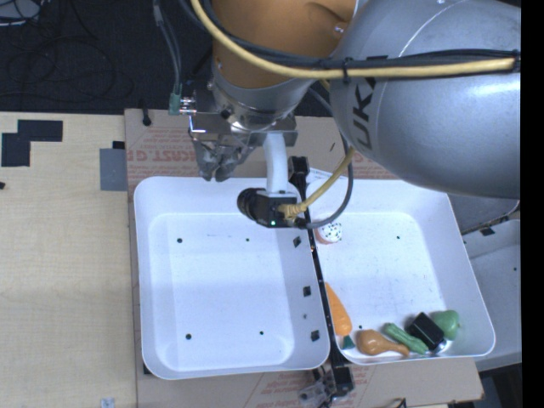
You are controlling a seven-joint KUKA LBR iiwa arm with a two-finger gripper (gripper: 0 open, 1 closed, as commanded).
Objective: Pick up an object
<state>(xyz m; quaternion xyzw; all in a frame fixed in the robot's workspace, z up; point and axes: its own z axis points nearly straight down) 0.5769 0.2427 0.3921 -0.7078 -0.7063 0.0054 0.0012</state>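
My gripper (218, 173) hangs over the back rim of the left bin (143, 253), fingers pointing down and pressed together with nothing between them. The objects lie in the right bin (466, 266). An orange carrot (338, 311) rests along its left wall. In the front corner are a tan gourd-shaped toy (371, 341), a green stalk-like piece (405, 338), a black block (425, 330) and a green pepper-like toy (445, 320). A small white dotted ball (330, 233) sits near the back left of the right bin.
The big grey arm with its orange band (280, 24) covers the top of the view and the right bin's back edge. A black unit (257, 205) with a yellow cable hangs by the divider between the bins. Cardboard lies under both bins.
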